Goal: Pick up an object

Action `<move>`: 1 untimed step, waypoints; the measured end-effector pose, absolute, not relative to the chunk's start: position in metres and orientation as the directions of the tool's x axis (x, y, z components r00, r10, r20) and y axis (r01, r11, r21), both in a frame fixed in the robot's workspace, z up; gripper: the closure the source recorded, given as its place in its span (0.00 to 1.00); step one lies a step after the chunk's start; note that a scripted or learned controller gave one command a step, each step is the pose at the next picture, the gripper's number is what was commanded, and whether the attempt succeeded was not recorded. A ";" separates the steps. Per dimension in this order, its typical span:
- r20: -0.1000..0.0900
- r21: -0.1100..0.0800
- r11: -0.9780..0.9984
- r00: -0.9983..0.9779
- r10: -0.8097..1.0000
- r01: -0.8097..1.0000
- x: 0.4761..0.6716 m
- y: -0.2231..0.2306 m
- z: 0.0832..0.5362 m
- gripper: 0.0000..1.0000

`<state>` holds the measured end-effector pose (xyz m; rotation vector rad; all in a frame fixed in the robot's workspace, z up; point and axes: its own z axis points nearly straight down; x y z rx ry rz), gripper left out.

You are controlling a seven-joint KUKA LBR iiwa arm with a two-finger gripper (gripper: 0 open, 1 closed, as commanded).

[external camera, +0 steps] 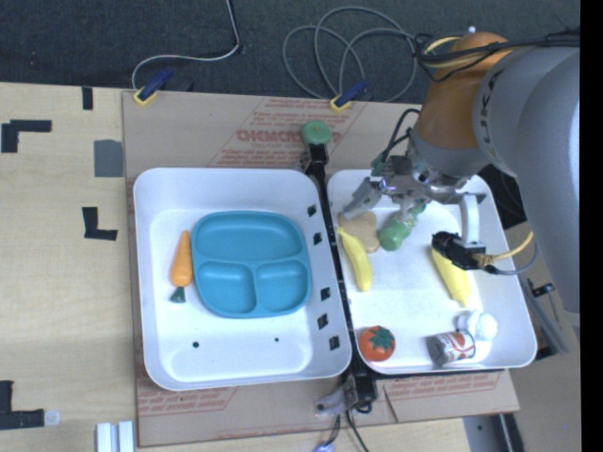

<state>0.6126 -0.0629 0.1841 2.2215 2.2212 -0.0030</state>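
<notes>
Your hand (pixel 384 194) hovers, fingers spread, just above the green bottle (pixel 399 229); the beige lump (pixel 360 231) and banana (pixel 355 259) beside it could deflect your grasp.

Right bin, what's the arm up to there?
The KUKA arm reaches in from the right, its hand low over the back of the right bin, right at a green bottle and a beige item. Nothing is visibly lifted. A banana, a second yellow piece, a tomato and a can lie untouched. The left bin holds a blue tray and carrot.
</notes>
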 end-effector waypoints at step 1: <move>-0.006 0.018 0.002 -0.002 1.000 1.000 0.621 -0.093 0.114 0.00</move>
